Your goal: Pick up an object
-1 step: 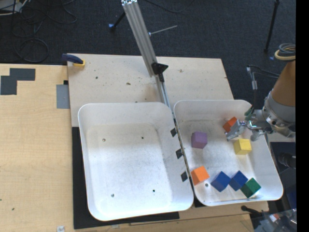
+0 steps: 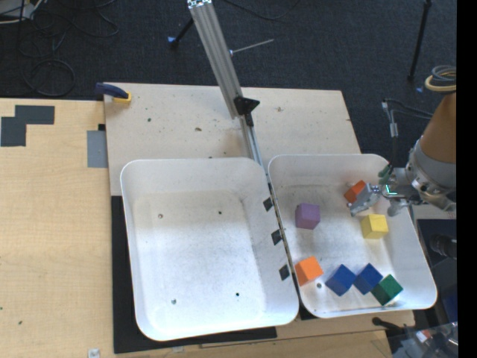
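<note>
The right bin (image 2: 328, 166) holds several small blocks. An orange-red block (image 2: 355, 191) lies in its far right part, and my gripper (image 2: 365, 200) reaches in from the right and sits right against it, just above a yellow cube (image 2: 374, 226). A purple cube (image 2: 307, 215) rests near the bin's middle. Along the near side lie an orange cube (image 2: 308, 269), two blue cubes (image 2: 340, 280) (image 2: 367, 277) and a green cube (image 2: 387, 289). Whether the orange-red block is between the gripper's tips is not clear.
The left bin (image 2: 197, 245) stands beside the right one, with a shared raised rim between them. A slanted metal bar (image 2: 220, 58) rises from the bench behind the bins. A blue-and-yellow clamp (image 2: 113, 92) lies at the bench's far left corner.
</note>
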Tool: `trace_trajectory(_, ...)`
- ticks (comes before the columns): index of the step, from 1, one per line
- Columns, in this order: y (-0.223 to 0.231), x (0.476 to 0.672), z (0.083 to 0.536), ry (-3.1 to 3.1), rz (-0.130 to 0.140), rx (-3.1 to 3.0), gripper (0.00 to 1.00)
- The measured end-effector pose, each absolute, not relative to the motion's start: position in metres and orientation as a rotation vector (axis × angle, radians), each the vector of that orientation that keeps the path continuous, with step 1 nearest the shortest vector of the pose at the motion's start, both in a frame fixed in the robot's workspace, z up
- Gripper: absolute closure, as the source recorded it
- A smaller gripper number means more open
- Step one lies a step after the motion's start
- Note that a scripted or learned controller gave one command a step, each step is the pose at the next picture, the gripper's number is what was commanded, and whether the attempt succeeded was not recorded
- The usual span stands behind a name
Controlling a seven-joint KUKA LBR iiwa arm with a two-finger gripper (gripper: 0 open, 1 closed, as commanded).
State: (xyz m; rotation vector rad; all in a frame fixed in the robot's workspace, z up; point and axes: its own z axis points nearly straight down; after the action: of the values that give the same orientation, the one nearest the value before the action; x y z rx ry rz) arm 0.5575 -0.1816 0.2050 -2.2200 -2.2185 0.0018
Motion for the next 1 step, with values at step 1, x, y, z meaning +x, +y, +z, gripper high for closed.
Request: trace_trajectory(1,-0.1742,0.5608,0.1562,-2.216,0.006,-2.216,0.0)
